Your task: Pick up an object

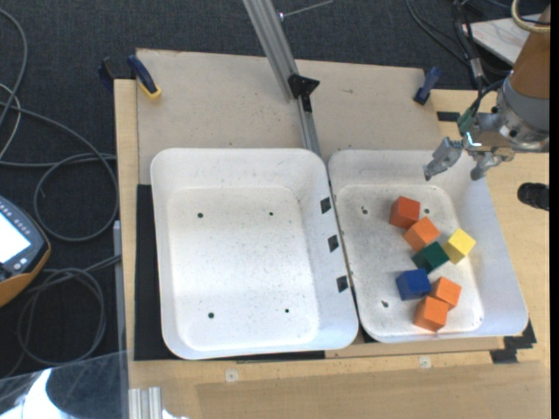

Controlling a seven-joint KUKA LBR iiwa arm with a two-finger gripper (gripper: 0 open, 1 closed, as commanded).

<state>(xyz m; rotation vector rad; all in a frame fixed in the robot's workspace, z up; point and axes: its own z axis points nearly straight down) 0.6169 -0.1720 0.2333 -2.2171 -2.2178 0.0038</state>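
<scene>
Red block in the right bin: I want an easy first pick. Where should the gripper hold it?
Take the red block from above, across its left and right faces. It sits apart at the top of the pile; only the orange block crowds its lower right corner.

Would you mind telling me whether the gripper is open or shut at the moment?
Open. The gripper hangs above the top edge of the right bin, its two fingers spread apart with nothing between them.
</scene>
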